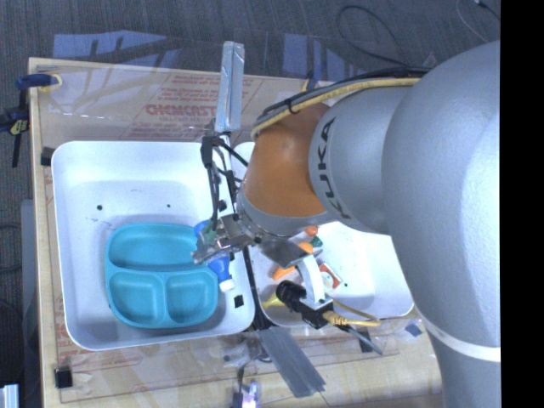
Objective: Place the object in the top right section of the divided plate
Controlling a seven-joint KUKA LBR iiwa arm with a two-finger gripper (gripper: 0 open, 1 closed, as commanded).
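We see the gripper low over the right rim of the divided plate, at the right side of the left bin. We cannot tell how far open it is, or whether it has hold of anything; the wrist hides it.

The blue object sits just under the gripper's near side, against the plate's right edge and beside the left bin's right wall. Only part of it shows. Its long axis looks roughly far-to-near, but we cannot tell which end points where. We cannot tell whether it rests on the plate's rim or just off it.

The plate is light blue, with one wide section on the far side and two smaller ones on the near side. A small white bit and a small black square lie just near of the blue object, by the wall between the bins.

The arm comes in from the right, with its orange band above the right bin. Orange, green and white items lie in the right bin.

The bench is pale wood with red print under a clear sheet. A blue clamp grips its far left corner, and grey tape strips lie at its near edge. Dark grey carpet lies beyond.
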